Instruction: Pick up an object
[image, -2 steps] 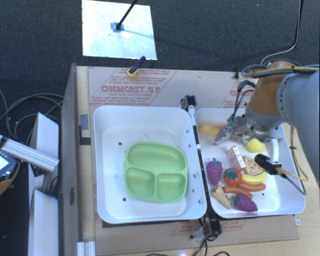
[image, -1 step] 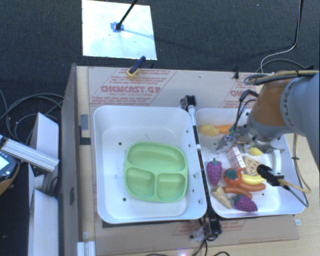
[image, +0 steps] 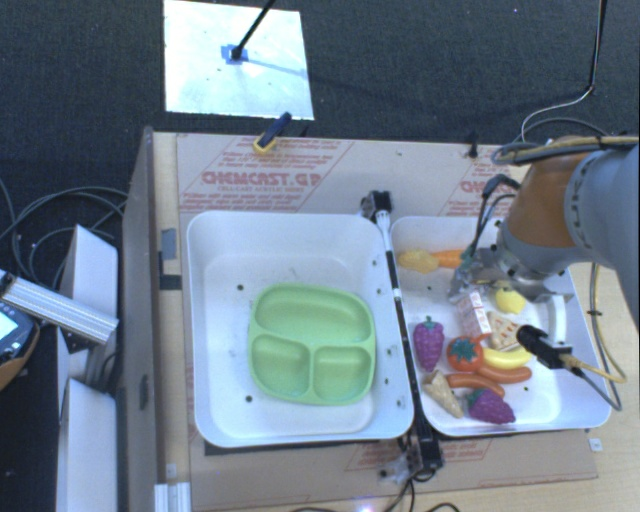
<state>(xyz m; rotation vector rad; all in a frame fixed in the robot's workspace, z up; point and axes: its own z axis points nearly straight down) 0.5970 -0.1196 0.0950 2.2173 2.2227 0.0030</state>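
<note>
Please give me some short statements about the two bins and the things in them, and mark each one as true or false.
1. The green tray lies in the left bin. True.
2. The tray has three compartments. True.
3. The banana lies in the left bin. False: it lies in the right bin, among the other toy foods.
4. The gripper is above the left bin. False: it is over the right bin, near its far side.
5. The tomato lies between the purple grapes and the banana. True.
6. The toy foods are piled on the tray. False: they lie in the right bin.
</note>
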